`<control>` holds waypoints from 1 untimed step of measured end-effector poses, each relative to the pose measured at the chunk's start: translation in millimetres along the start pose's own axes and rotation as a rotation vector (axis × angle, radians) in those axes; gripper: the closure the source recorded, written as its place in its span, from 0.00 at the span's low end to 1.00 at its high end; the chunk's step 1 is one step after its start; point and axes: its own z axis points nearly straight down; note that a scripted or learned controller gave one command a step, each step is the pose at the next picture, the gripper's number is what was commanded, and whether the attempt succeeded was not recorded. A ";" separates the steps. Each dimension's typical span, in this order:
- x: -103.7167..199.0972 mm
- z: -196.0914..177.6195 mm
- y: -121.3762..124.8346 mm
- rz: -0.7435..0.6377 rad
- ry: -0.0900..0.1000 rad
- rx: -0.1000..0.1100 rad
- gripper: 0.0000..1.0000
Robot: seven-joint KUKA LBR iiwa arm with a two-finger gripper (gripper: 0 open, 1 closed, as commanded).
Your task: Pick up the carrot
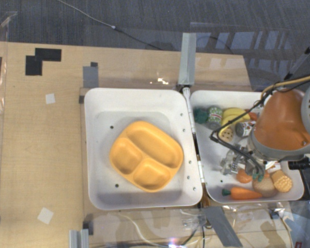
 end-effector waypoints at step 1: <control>0.4 0.5 0.1 0.000 0.001 0.000 0.00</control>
